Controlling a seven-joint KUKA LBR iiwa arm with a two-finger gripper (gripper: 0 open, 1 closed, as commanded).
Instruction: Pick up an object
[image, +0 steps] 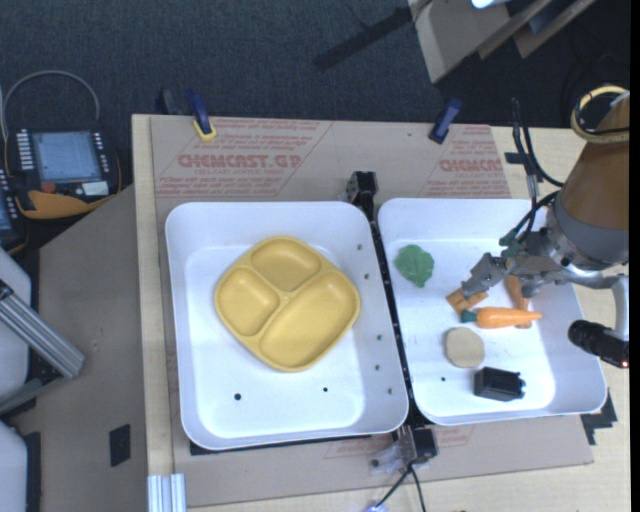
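In the right bin (570, 395) lie a green broccoli-like piece (414, 264), an orange carrot (505, 318), a tan round disc (464, 347) and a black block (498, 383). Two short orange pieces (461, 297) sit close to the finger ends. My gripper (497, 286) hangs over the middle of this bin, just above the carrot, on the grey arm (598, 200) coming in from the right. It is open, its two grey fingers (483, 272) spread apart with nothing visibly held between them.
The left bin (200, 400) holds a yellow three-compartment plate (287, 301). A black clamp (361, 186) sits at the top of the divider between the bins. A black part (600, 343) juts in at the right bin's right rim.
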